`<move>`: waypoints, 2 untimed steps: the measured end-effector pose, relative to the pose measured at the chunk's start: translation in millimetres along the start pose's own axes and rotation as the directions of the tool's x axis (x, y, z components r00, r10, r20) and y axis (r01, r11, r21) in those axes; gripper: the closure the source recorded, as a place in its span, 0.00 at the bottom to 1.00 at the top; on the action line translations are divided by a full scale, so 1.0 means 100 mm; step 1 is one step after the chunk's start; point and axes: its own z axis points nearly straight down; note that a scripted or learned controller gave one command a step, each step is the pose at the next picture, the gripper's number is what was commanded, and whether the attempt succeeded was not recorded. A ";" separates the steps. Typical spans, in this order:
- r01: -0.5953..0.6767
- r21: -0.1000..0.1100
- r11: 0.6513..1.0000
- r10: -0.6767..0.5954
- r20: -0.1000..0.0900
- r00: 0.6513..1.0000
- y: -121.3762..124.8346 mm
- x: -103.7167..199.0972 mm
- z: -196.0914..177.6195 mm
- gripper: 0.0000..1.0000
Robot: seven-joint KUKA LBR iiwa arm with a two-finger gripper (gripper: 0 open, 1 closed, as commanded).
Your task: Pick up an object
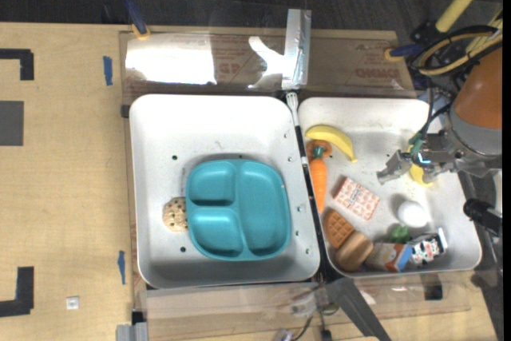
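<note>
Two shallow white bins are seen from above, side by side on a wooden bench [56,172]. The grey arm [479,112], with its orange band, is reached in from the right of the view. The end effector [403,164] is held low over the upper middle of the right bin [359,102]. Whether it is spread or pressed together cannot be told at this slant, and nothing can be seen gripped in it. No single object is marked out for picking. The closest candidates are a white rounded object [412,213] just below the end effector in the view and a red-and-white patterned packet [355,199] down to its left. Farther left are a banana [334,140] and a carrot [318,180] along the bin's dividing wall. Well below are a waffle [338,227], a brown roll [354,251], a small green item [398,234] and a small carton [423,250], crowded along the near wall. Far to the left, in the other bin [160,116], lie a teal divided plate [237,208] and a cookie [175,213] touching its edge. The likeliest failure is judged to be a closure on bare bin floor, since the end effector is placed between objects and not over one. The white rounded object could also be rolled away if it is nudged off centre. In the crowded near corner, two items could be caught at once or a neighbour knocked aside.
</note>
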 end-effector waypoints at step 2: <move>-0.105 0.006 0.994 0.105 -0.001 0.994 -0.26 0.23 0.53 0.00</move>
